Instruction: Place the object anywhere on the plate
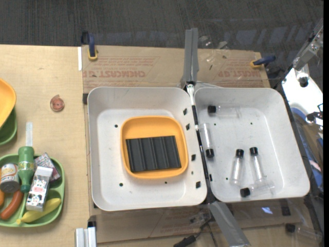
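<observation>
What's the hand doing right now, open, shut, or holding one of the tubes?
Hand: cannot be told from the camera view. The tubes lie loose in the right bin; the plate carries a dark ridged block.

From my remote feed the tabletop [41,76] reads evenly and brightly lit from overhead, with only soft, faint shadows inside the white bins [103,138]. I see blown-out glare at the right edge and mild sheen on the clear tubes [236,166]. Focus is slightly soft overall, and the dark floor [154,9] stays dim.
</observation>
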Robot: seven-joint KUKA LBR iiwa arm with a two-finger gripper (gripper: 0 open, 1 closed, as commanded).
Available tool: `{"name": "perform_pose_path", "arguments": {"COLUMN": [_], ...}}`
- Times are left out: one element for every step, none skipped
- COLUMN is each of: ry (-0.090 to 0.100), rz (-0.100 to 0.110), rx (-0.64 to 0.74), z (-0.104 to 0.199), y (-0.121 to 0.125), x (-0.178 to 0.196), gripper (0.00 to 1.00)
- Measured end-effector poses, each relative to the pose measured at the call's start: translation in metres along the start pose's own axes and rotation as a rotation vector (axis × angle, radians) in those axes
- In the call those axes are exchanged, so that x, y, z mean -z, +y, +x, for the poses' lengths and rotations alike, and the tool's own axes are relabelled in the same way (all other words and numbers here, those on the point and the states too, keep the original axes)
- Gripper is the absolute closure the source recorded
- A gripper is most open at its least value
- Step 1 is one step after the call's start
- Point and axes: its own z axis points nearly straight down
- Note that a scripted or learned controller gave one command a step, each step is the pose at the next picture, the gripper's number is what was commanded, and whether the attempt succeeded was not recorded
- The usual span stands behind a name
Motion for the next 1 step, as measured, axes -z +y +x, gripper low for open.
{"name": "perform_pose_path", "arguments": {"ry": [0.000], "rz": [0.000], "rx": [0.000], "z": [0.0000], "y": [-0.0001], "x": [0.0001], "gripper": [0.00]}}
